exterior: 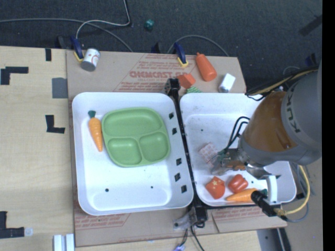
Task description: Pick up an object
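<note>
Near the right bin's front wall, carrot (242, 196) lies crosswise.

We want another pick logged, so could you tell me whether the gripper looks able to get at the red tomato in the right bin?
Probably yes: the tomato lies uncovered near the bin's front wall, just below the gripper. A red pepper sits close beside it.

The tabletop (31, 140) is carrying a cardboard sheet (146, 75); two white bins (89, 192) are sitting on it side by side, with a can (90, 58) lying near its far-left corner.
</note>
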Robot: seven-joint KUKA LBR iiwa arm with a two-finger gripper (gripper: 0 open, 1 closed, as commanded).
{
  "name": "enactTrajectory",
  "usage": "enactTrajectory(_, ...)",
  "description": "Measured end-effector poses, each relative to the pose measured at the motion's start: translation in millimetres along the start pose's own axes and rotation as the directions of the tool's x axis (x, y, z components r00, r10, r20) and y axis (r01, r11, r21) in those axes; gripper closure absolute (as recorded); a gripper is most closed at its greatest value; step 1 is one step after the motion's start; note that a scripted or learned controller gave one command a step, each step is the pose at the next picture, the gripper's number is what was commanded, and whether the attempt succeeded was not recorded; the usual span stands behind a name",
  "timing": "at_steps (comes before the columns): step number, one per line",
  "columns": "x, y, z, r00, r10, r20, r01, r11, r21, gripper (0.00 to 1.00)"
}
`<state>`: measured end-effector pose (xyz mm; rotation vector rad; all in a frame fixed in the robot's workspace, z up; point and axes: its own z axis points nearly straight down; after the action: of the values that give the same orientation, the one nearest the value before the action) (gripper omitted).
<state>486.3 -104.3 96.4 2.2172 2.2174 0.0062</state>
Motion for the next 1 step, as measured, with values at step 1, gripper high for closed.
enactTrajectory(1,-55.7,17.2,-18.9,1.000,0.001,0.000,-0.001,1.000,0.008,1.00)
